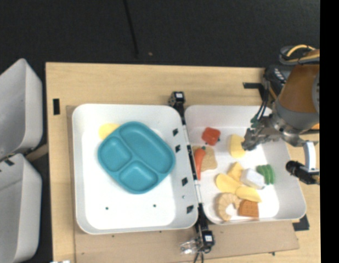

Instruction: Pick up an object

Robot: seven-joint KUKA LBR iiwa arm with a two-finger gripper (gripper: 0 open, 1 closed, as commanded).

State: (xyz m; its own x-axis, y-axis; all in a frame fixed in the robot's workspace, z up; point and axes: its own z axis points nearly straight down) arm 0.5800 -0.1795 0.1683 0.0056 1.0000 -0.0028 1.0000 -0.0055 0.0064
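Camera view puts my gripper (252, 141) just right of the yellow block (236, 146); whether it's parted, I cannot tell.

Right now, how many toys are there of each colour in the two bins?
Blue: 1, the tray
Yellow: 5
Red or orange: 3
Tan: 2
Green: 1
White: 1
Total: 13
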